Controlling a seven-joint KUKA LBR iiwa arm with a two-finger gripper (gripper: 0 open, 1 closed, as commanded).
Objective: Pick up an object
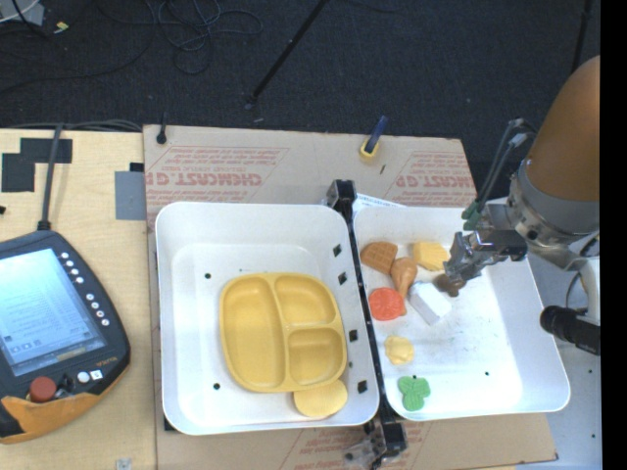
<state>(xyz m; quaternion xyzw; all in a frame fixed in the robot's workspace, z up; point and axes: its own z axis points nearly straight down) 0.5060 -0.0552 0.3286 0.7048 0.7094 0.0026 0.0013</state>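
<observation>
The right bin [509, 380] holds several small toy foods: a brown piece [378, 256], an orange cone-shaped piece [404, 274], a yellow piece [430, 256], a red round piece [386, 305], a white block [428, 305], a small pale yellow piece [399, 350] and a green piece [414, 393]. My gripper [451, 282] reaches in from the right and hangs low just above the white block's right end, beside the yellow piece. Nothing shows between its fingers.
The left bin [186, 262] carries a yellow divided tray [282, 331] and a yellow round disc [320, 399] at its front edge. A black divider [355, 292] separates the bins. A teach pendant [54, 326] lies on the bench at far left.
</observation>
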